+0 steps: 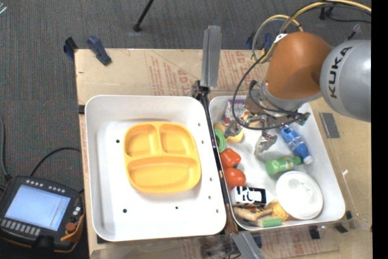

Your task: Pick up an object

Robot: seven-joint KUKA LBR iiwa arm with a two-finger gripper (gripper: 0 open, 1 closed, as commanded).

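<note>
The arm enters from three o'clock, and its claw point(265, 144) hangs low over the upper middle of the right bin point(335, 188). Whether the claw is spread or pressed together I cannot tell; the orange wrist band and the cabling cover most of it, and nothing shows pinched in it.

The right bin holds the clutter. Just at four o'clock from the claw lies a blue bottle point(296, 144) on its side, slanting toward the bin's right wall. At six o'clock from the claw lies a green bottle point(282, 164), also on its side, and below that a white round lid point(299, 194) or dish fills the lower right corner. At eight o'clock sit two red tomato-like pieces point(231, 167) along the left wall, with a small black-and-white box point(251, 195) beneath them.

The left bin point(100, 191) carries a yellow divided tray point(162, 156) near its centre.

The green bottle looks the likeliest target, being nearest below the claw. It is probably a light, hollow plastic toy, stiff but smooth, and round enough to roll away if nudged off-centre. A grip across the middle of its body, square to its long axis, seems safest; the cap end is narrower and more likely to slip. The blue bottle would handle much the same. The white lid is flat and wide, so a poor candidate.
</note>
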